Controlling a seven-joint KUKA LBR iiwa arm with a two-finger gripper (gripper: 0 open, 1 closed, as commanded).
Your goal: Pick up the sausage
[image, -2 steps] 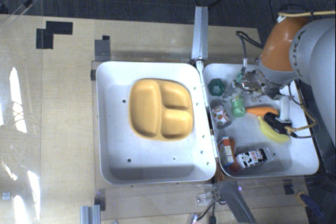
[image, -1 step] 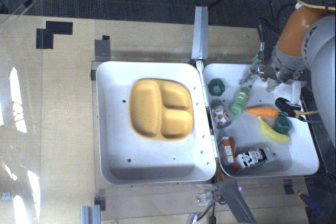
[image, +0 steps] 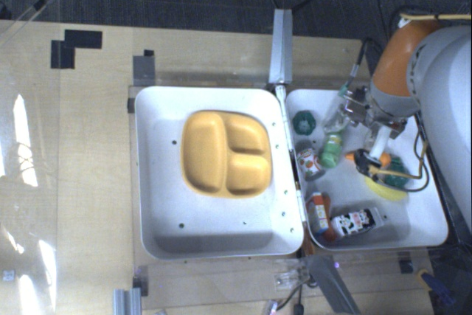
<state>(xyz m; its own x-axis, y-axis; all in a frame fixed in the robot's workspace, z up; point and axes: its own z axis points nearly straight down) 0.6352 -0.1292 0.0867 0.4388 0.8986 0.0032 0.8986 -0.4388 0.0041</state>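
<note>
The sausage, a reddish-brown oblong with a pale band, lies along the left wall of the right bin, near its front. My gripper hangs over the back middle of that bin, well behind the sausage and to its right. It is just beside a green bottle. Nothing shows in its grasp.
The right bin also holds a dark green round lid, a small can, a black and white packet, a yellow banana and an orange and green piece. A yellow divided plate lies in the left bin.
</note>
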